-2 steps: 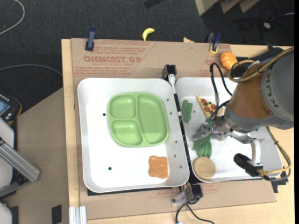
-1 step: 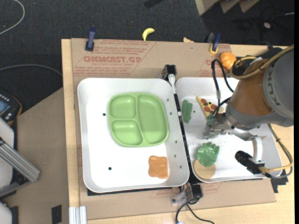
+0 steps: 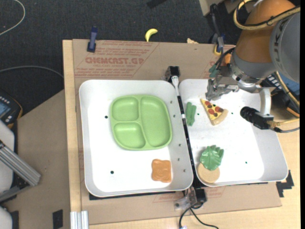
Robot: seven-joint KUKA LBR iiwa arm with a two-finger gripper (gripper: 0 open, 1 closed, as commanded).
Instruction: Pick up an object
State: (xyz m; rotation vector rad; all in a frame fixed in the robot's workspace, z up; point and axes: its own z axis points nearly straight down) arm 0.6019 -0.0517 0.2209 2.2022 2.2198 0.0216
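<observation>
A toy pizza slice (image 3: pixel 214 111) lies in the right bin (image 3: pixel 257 166) near its far left part. My gripper (image 3: pixel 212 93) hangs just above the slice's far end, reaching in from the right. A green pod-shaped toy (image 3: pixel 190 113) lies along the right bin's left wall. A green leafy toy on a tan round base (image 3: pixel 210 162) sits near the right bin's front. In the left bin (image 3: pixel 93 128) rest a green divided plate (image 3: pixel 141 122) and an orange toy (image 3: pixel 161 170).
A black cylinder with cables (image 3: pixel 253 118) sticks out of the arm over the right bin. A black clip (image 3: pixel 172 73) sits at the bins' far joint. On the cardboard's far edge are a blue clamp (image 3: pixel 92 39) and a yellow banana toy (image 3: pixel 150 33).
</observation>
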